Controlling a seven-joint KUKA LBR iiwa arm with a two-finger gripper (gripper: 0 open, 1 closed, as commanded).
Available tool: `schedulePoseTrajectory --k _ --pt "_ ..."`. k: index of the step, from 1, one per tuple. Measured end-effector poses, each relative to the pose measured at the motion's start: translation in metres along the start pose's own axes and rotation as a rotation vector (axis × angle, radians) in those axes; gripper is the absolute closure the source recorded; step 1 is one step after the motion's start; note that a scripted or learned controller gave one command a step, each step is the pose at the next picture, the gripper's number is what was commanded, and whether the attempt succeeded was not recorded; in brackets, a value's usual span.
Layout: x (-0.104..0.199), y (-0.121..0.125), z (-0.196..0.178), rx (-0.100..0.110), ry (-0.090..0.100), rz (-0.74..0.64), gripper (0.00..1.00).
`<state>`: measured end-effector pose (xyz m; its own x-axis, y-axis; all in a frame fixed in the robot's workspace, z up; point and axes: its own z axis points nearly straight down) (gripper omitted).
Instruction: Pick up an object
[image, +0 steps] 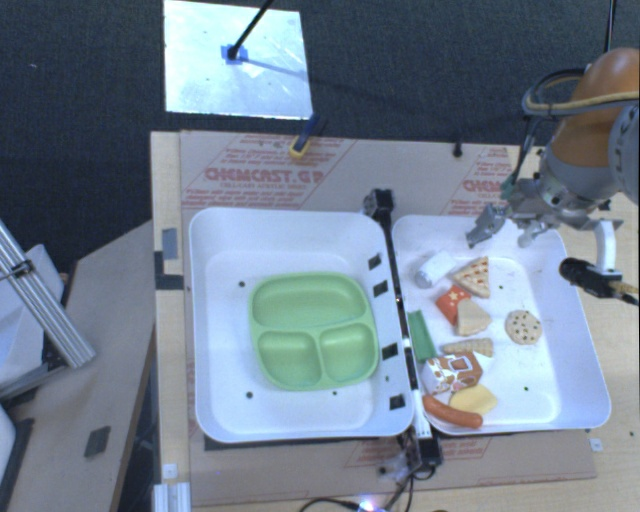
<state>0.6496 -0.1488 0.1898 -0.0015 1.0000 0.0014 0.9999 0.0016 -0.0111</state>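
Above the right bin (590, 385), spread-fingered gripper (508, 229) over pizza slice (474, 275), cookie (522, 326), sausage (452, 412); beside them, green tray (312, 330).

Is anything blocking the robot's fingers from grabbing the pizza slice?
Nothing visible does. The gripper hangs open above the right bin's far edge, and the pizza slice lies uncovered just below it, with only bare bin floor between.

left bin (215, 300): divided tray (310, 330) inside | right bin (575, 350): toy foods (470, 320) inside

Green tray (312, 343) in white bin (215, 330); red sausage (452, 411), brown-speckled cookie (523, 327), orange-red pizza slice (474, 275).
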Motion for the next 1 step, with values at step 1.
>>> schedulePoseTrajectory --k 1 --pt "0.0002 0.0029 -0.0080 -0.013 -0.002 -0.002 0.00"
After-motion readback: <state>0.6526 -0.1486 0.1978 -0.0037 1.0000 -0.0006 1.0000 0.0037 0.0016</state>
